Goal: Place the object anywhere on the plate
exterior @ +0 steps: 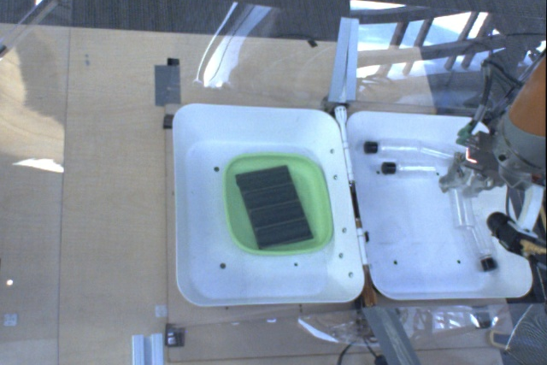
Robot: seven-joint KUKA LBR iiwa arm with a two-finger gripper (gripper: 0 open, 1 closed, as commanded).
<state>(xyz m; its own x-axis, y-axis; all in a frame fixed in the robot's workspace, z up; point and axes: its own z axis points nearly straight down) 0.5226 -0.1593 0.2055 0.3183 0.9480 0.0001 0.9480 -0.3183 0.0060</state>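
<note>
Two white bins side by side on a wooden bench [94, 209]. Left bin [197, 269]: green plate [318, 201] at centre, bearing a dark ridged rectangular object [273, 207]. Right bin [410, 261]: gripper [466, 179] over its right edge.

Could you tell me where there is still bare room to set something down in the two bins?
In the left bin, bare white floor rings the green plate, widest toward the near wall. The plate is crowded, the dark ridged block covering most of it. The right bin's middle and near-left floor is bare; the gripper crowds its right side.
</note>
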